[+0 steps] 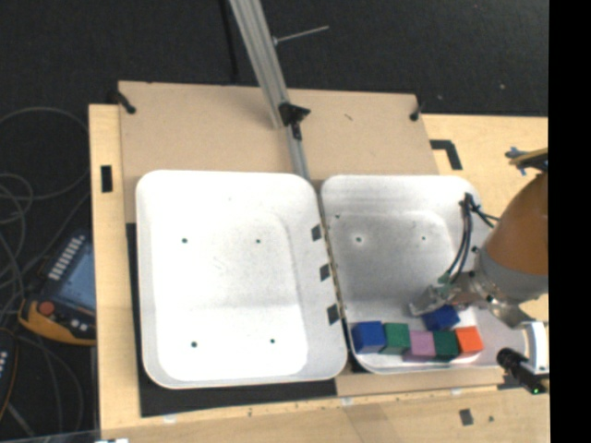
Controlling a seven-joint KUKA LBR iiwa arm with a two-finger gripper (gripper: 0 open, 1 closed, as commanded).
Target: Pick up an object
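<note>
The bench [231, 118] carries two white bins, and the grey arm [517, 247] with its orange band comes in from the right, bent low over the right bin [388, 220]. The tool [441, 305] sits down in that bin's near right corner; whether it is open or closed cannot be told. The left bin [222, 275] lies well off to the tool's left. Right at the tool sits a dark blue block [441, 318], tilted. Just below the tool runs a row of small blocks along the bin's near wall: a blue block [368, 336], a green block [397, 337], a pink block [422, 343], a dark green block [446, 344] and an orange block [469, 340]
</note>
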